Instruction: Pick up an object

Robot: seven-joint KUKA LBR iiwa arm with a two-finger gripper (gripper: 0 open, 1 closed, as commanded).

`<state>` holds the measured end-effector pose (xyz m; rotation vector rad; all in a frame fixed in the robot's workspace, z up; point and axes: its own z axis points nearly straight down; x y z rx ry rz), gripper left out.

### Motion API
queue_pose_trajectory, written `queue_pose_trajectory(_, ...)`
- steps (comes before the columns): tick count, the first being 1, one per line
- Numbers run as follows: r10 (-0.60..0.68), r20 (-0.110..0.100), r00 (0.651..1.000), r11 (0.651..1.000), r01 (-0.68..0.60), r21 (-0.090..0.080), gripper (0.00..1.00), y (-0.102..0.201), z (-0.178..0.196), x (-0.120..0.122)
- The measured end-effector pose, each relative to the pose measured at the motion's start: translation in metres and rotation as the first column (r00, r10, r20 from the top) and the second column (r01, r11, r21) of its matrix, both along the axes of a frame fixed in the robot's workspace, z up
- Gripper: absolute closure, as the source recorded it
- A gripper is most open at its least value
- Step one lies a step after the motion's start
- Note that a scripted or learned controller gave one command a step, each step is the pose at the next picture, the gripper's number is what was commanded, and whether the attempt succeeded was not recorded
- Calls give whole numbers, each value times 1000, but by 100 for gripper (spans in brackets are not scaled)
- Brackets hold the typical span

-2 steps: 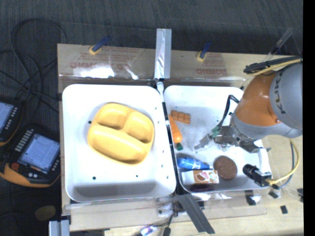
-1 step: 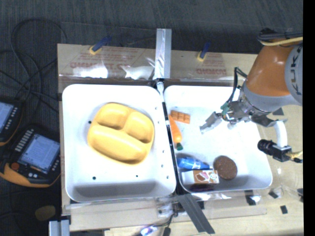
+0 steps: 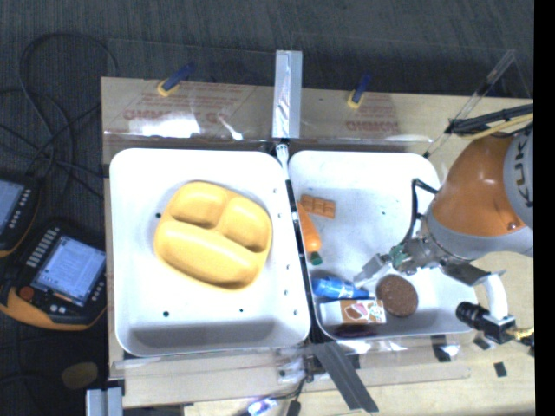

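Here my gripper point(image 3: 388, 263) hovers over the right bin point(image 3: 364, 167), beside the brown disc point(image 3: 399, 295); whether my jaws are open, I cannot tell.

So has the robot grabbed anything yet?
Not yet, as far as the view shows. The gripper is down in the right bin, near the brown round disc and the blue tube, but nothing shows between its fingers. The yellow bread-shaped toy lies in the left bin. Closing on something and lifting are left.
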<state>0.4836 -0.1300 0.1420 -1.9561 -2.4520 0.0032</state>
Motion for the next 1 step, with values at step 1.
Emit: queue_pose_trajectory(1,251,2,968,968,-251,0,0,29,54,29)
